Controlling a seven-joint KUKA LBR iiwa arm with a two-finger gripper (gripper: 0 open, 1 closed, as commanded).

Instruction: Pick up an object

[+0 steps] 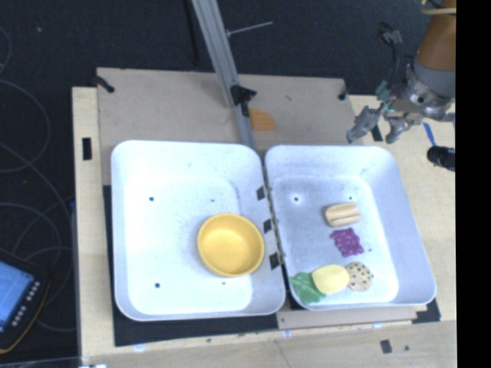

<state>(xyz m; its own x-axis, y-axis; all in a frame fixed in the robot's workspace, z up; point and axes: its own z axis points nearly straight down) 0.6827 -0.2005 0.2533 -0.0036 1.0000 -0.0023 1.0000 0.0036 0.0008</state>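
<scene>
My gripper (374, 131) hangs above the far right corner of the right bin (399, 198), its two fingers spread apart with nothing between them. In that bin lie a tan bread roll (341, 214), a purple bunch of grapes (347, 241), a yellow lemon-like piece (331, 278) on a green leaf (305, 285), and a speckled cookie (358, 276). A yellow bowl (229, 244) sits in the left bin (153, 182), near its right wall. The gripper is well above and behind all the objects.
A grey metal pole (219, 48) slants from the top down to the seam between the bins. An orange patch (261, 120) lies on the bench behind the bins. Cables and a small screen (15, 294) sit at the far left.
</scene>
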